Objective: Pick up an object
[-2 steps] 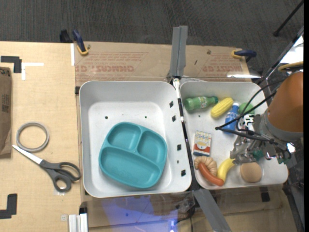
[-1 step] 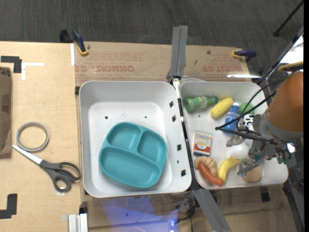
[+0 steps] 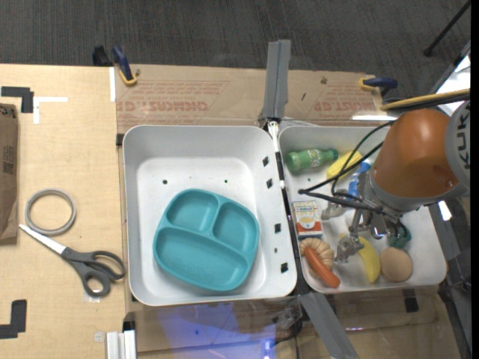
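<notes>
Two white bins: gripper [image 3: 352, 247] (grip unclear) hovers over the banana [image 3: 367, 262] near the front edge; soft, grasp mid-body.

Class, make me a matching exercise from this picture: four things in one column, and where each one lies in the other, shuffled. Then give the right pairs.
Things:
1. tray
2. scissors
3. green bottle
4. egg

Places:
A. right bin, far end
B. bench, left of the bins
C. left bin
D. right bin, near corner

Pairs: 1-C, 2-B, 3-A, 4-D
</notes>
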`<state>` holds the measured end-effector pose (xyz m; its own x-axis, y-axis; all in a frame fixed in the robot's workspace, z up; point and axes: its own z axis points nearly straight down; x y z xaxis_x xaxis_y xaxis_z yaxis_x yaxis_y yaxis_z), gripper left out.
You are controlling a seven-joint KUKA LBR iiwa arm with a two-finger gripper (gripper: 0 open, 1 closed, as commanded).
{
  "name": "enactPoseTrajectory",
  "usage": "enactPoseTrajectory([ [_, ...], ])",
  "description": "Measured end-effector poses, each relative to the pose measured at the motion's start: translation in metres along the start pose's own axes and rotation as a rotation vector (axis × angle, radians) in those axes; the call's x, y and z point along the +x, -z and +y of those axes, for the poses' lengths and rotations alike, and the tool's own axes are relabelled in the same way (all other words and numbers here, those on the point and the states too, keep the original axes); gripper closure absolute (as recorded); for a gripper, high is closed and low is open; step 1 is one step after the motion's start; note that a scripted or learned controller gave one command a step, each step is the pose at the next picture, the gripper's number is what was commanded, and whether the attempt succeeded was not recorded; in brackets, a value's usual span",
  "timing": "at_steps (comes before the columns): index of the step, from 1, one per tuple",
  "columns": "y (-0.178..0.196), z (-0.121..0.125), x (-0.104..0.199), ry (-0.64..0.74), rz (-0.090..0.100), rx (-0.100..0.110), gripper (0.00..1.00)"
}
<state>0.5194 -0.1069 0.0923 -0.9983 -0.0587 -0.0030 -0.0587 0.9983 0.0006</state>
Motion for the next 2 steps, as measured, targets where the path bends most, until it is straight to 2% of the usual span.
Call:
enactPoseTrajectory([
  [1, 0.0, -0.002, -0.077, -0.051, -0.002, 0.0, 0.0],
  [2, 0.01, -0.002, -0.078, -0.052, -0.007, 0.0, 1.0],
])
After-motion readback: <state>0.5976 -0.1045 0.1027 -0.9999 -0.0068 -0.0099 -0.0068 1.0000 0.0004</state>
